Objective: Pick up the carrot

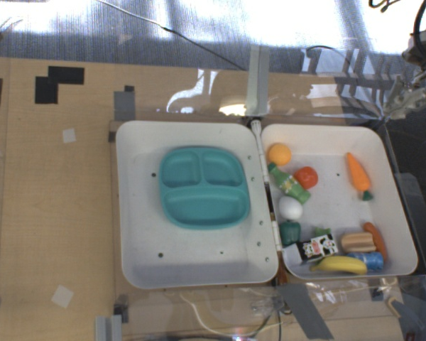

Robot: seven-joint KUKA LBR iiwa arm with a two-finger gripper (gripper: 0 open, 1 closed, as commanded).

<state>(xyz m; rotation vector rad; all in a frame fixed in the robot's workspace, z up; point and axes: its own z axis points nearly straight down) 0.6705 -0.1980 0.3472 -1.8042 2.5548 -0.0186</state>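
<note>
So far nothing looks done: the carrot (358, 175) lies untouched at the right bin's (319, 137) upper right. What may be the gripper (420, 55) sits in the frame's upper right corner, its state unreadable

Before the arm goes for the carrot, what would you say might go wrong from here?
The carrot lies flat near the right bin's far wall, so a descending gripper may clip that wall. It tapers toward its green tip, so it may slip out. The orange hot dog nearby might be mistaken for it.
</note>
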